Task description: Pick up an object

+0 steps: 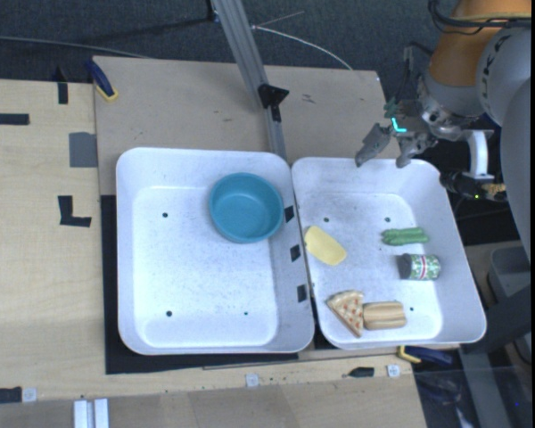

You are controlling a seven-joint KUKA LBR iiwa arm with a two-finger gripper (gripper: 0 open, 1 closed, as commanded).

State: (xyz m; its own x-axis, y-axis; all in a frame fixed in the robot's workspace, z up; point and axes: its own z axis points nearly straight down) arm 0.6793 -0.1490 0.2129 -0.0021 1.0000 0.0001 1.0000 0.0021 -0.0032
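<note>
My gripper (385, 152) hangs over the far rim of the right bin (357, 169), open, with nothing between its fingers. In that bin lie a yellow chip-shaped piece (325, 245), a green pea pod (404, 235), a small green and white can (418, 267) on its side, a pizza slice (346, 311) and a hot dog bun (383, 315). A blue bowl (245, 207) sits upright in the left bin (152, 266), near its far right corner. All these objects lie well in front of the gripper, apart from it.
A slanted metal pole (247, 52) runs down to the gap between the bins at the far side. The arm's grey and orange body (481, 34) fills the upper right. Black tape marks (69, 210) dot the wooden bench at left.
</note>
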